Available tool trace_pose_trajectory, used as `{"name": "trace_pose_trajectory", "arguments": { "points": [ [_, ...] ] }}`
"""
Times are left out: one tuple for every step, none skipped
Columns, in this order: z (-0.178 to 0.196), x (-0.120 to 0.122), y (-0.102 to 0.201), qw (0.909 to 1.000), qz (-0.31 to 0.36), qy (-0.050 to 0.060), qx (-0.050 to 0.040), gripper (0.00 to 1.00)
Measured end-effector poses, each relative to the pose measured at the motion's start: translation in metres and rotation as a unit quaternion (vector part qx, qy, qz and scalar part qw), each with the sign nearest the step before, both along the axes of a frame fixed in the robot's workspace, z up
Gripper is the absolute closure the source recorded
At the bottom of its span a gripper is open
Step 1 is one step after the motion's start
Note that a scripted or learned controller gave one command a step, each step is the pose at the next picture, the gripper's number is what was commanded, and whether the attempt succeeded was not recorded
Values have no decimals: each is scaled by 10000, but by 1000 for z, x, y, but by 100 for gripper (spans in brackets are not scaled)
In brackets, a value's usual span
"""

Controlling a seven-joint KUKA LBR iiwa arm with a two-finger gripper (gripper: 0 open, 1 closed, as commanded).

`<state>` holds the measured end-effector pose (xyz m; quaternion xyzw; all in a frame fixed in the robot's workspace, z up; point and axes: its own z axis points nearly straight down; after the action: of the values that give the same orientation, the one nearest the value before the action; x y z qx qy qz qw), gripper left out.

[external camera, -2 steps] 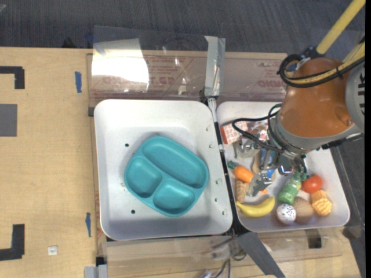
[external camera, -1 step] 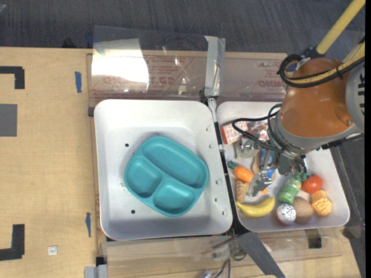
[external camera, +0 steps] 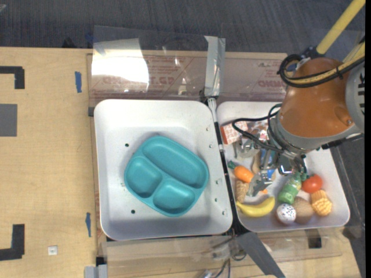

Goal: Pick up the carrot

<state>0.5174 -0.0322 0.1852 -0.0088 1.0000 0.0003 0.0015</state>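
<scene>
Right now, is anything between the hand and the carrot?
Nothing visible stands between them. The hand hangs just right of the carrot in the right bin; the banana lies below it.

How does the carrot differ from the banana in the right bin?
The carrot is orange with a green tip; the banana is plain yellow. The carrot is short and straight, the banana longer and curved. The carrot lies nearer the bin's left wall, close beside the gripper; the banana lies below it, toward the front edge. Both are toy foods lying flat in the right bin.
</scene>
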Motion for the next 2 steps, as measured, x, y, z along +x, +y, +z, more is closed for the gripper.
{"name": "trace_pose_trajectory", "arguments": {
  "points": [
    [0,0,0,10000,0,0,0,0],
    [0,0,0,10000,0,0,0,0]
  ]
}}
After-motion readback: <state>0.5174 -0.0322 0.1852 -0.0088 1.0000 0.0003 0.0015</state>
